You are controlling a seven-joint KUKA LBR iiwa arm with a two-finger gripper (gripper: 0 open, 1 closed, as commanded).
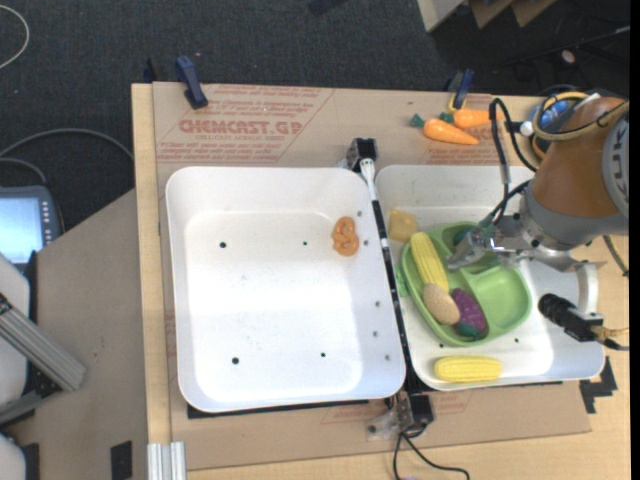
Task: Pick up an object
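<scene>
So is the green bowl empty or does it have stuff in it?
It has stuff in it. The green bowl holds a corn cob, a potato and a purple piece.

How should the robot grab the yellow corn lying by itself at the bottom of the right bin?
Probably from straight above, pinching the yellow corn across its narrow middle. It lies flat and long, running left to right on the right bin floor, clear of the green bowl, so its two long sides look free. The near wall is close, so a side approach seems harder.
</scene>
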